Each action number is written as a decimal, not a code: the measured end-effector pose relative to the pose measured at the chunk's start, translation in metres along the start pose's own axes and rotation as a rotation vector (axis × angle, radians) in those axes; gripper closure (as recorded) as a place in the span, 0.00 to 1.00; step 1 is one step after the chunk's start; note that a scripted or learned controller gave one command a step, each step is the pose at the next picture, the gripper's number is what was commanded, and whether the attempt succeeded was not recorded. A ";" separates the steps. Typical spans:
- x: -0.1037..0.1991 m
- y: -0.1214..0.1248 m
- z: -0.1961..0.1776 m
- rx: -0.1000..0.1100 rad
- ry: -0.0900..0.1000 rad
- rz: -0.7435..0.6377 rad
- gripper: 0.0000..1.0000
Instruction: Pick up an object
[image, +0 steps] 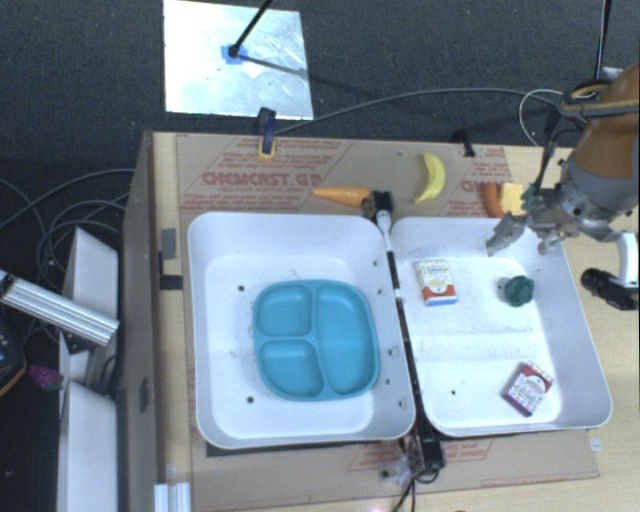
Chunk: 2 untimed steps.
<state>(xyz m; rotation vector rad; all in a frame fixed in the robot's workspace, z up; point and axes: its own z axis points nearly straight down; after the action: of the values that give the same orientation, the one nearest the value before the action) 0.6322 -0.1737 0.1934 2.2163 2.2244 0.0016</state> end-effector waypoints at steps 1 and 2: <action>-0.033 -0.002 0.047 0.001 -0.001 0.002 0.00; -0.032 -0.015 0.109 0.001 0.000 0.002 0.00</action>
<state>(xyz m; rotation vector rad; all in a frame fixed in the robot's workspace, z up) 0.6174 -0.2062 0.0840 2.2198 2.2225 0.0004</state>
